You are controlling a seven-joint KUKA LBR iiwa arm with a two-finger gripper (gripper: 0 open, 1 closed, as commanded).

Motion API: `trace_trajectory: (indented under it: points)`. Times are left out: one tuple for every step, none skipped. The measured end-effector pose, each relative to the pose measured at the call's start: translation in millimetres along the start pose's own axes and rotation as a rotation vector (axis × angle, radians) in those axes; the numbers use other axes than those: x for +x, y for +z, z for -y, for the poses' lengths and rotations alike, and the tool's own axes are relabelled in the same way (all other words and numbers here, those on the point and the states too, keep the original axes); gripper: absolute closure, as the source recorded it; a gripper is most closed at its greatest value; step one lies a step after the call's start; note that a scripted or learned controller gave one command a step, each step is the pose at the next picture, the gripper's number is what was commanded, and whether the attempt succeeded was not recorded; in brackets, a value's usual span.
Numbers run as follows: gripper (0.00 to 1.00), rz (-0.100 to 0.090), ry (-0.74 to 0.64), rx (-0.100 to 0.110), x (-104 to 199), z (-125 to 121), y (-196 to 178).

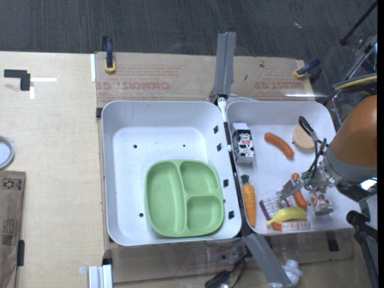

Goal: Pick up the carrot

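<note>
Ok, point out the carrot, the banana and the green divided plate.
carrot (248, 204): camera view, middle of its orange body.
banana (288, 214): camera view, middle of its yellow curve.
green divided plate (161, 198): camera view, floor of its long left compartment.

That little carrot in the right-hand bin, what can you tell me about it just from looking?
The carrot is small, bright orange and smooth, likely a plastic toy, with a green leafy top. It lies flat on the floor of the right bin, close along its left wall, green end pointing toward the far side and tapered tip toward the near edge. A small milk carton sits beyond it and a snack packet to its right, neither clearly touching. The hand is off to its right, not on it.
</note>
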State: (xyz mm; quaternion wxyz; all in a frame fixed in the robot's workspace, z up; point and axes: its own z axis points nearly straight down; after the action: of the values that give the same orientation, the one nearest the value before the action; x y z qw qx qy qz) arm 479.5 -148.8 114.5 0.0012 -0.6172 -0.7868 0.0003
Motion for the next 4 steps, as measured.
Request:
trace_trajectory:
  points:
    - [0.0, 0.002, 0.042, 0.0, 14, -73, 24]
    - [1.0, 0.002, 0.044, 0.0, 13, -72, 15]
    - [1.0, 0.003, -0.204, -0.001, -6, -40, -136]
    - [1.0, 0.001, -0.113, 0.001, -9, -21, -24]
